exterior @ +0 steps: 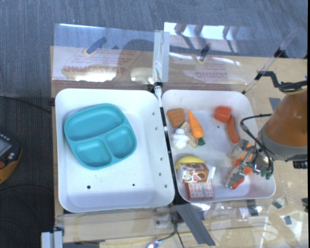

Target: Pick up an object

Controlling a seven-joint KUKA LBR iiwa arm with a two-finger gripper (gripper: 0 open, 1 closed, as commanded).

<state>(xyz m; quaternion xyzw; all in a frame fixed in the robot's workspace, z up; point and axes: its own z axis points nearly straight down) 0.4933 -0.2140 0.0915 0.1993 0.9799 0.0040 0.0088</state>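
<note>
gripper [246, 165] low in right bin [212, 98], near its right edge toward front corner | finger spread: cannot tell, cluttered | touches/overlaps small orange-red item [237, 182] below it, grasp unclear | orange sausage-like toy [232, 132] just behind | carrot [195, 125] mid-bin | teal divided tray [99, 135] in left bin [67, 200]

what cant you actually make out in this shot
- Gripper, camera view: small and cluttered, so what, if anything, it has hold of is unclear.
- Orange item under the gripper: partly covered by it, identity uncertain.
- Carton: print too small to read.
- Arm: cut off by the right edge.
</note>
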